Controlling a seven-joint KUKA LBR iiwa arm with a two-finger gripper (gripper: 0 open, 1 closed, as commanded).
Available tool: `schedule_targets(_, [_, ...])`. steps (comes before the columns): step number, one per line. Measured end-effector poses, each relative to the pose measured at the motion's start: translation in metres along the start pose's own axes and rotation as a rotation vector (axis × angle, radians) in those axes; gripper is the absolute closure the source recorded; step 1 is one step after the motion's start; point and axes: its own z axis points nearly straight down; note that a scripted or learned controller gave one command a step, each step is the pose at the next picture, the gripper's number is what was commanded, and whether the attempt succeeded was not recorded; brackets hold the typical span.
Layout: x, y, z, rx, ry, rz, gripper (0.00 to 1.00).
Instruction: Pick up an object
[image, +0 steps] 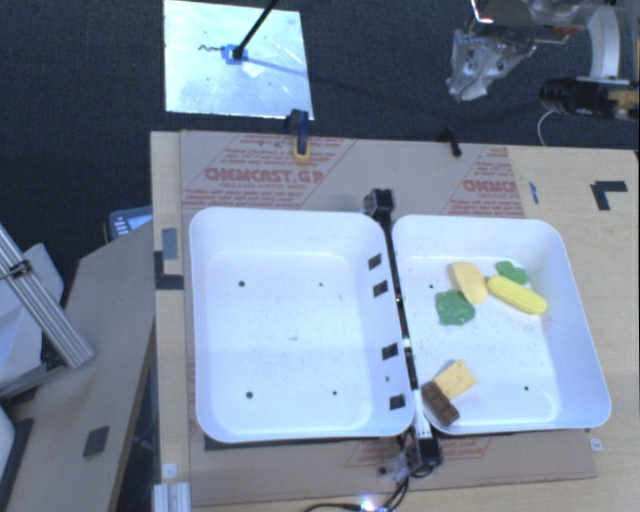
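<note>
Both bins, the left bin (290, 330) and the right bin (560, 330), look like smooth white plastic with a soft, slightly glossy shine. They rest on a matt tan board (330, 165) that looks like cardboard or fibreboard with red printing. Inside the right bin, the yellow corn piece (517, 294) and the green pieces (455, 307) look like smooth toy plastic, rather matt. The yellow block (454, 379) near the bin's front wall seems spongy and dull. Behind the board lies a shiny metal-looking sheet (238, 60) on dark, rough carpet-like floor (80, 90). The gripper (478, 72) looks like bright, reflecting metal.
</note>
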Motion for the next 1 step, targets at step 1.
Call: schedule_targets(1, [-0.0612, -0.0002, 0.0017, 0.002, -0.002, 0.004, 1.00])
